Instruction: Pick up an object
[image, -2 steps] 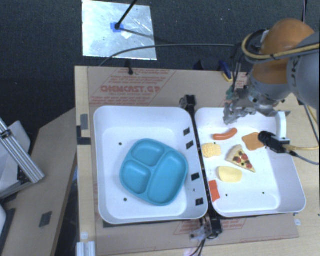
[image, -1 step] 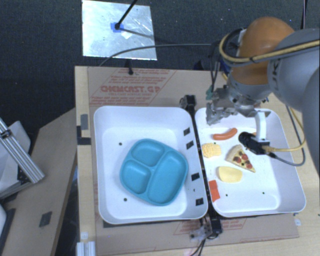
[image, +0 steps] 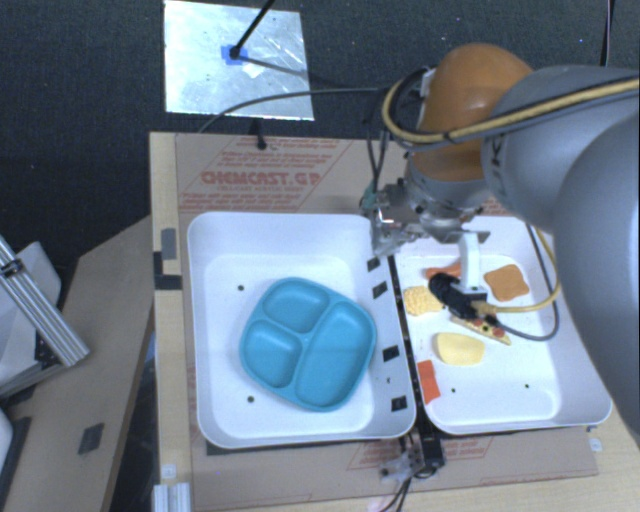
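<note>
**Gripper low over the seam between the bins; small pieces crowd the right bin**

The gripper (image: 387, 238) hangs at the back of the bench, over the rims where the two white bins meet. Whether it is open or closed cannot be told from this slant, since the wrist housing sits over it. Nothing can be seen held in it.

The things to pick up lie mostly in the right bin (image: 560, 405).
- A yellow ridged piece (image: 420, 300) sits just beside the dividing wall, nearest the gripper.
- An orange-brown slab (image: 507, 283) lies further in.
- A pale yellow piece (image: 458, 348) lies toward the front of those two.
- A red-orange strip (image: 428, 381) lies close along the dividing wall, nearer the front rim.

The pieces are near one another but mostly apart.

In the left bin (image: 215, 405) a blue divided plate (image: 307, 343) lies flat, taking up the middle. Its right edge is near the dividing wall.

The arm's grey bulk covers the back and outer side of the right bin. Black clips (image: 381, 290) are spaced along the shared rims, between the plate and the small pieces.

Bare white floor shows across the front of the right bin. In the left bin it shows as a band along the back and left walls, around the plate.

Under both bins lies a cardboard sheet (image: 260, 172) with red print. A silvery sheet (image: 238, 60) lies behind it, and an aluminium rail (image: 40, 318) stands off to the left, well apart from the bins.
</note>
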